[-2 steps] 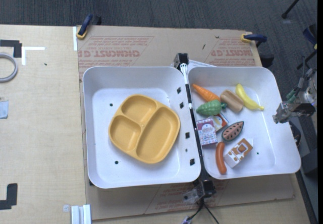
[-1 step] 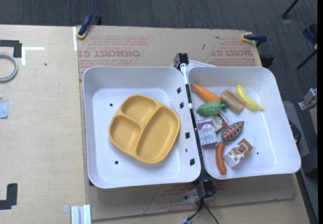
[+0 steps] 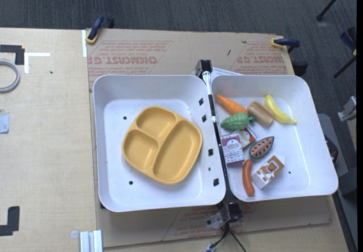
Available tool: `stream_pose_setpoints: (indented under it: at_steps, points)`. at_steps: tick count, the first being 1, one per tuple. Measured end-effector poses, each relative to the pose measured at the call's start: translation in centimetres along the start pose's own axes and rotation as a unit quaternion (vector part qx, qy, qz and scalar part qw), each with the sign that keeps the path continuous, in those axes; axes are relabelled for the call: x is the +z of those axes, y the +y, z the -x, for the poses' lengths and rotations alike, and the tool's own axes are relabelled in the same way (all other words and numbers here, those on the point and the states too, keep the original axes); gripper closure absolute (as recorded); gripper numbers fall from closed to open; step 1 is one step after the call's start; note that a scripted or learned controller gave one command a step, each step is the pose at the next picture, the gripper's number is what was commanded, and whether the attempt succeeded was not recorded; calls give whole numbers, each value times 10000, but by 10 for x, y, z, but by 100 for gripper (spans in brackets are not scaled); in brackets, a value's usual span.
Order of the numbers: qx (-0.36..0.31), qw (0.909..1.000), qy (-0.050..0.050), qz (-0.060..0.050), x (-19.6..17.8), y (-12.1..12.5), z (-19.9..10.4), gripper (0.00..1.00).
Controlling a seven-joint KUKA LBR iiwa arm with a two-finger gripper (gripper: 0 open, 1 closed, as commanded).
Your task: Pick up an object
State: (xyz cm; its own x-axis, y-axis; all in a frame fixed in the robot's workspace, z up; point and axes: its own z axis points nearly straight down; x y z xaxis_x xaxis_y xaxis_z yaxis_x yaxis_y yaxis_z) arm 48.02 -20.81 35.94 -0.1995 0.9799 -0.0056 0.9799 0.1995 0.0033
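The right bin (image 3: 306,172) holds several toy foods. A yellow banana (image 3: 279,109) lies at its back right, with a tan bread roll (image 3: 260,114) beside it. An orange carrot (image 3: 230,103) and a green vegetable (image 3: 236,121) lie near the divider. A small red and white packet (image 3: 233,148), a brown oval slice (image 3: 261,147), a red sausage (image 3: 248,177) and an orange and white carton (image 3: 267,171) sit toward the front.
The left bin (image 3: 108,177) carries a yellow three-compartment plate (image 3: 163,144). Both bins rest on a cardboard sheet (image 3: 142,55) held by blue and yellow clamps (image 3: 95,28). The wooden bench (image 3: 42,148) stretches to the left.
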Motion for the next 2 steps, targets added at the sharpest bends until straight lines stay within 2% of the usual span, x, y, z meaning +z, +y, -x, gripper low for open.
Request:
stream_pose_setpoints:
  at_steps: [2]
  points:
    - [-26, 10000, -25, 14, -19, 2, 1, 100]
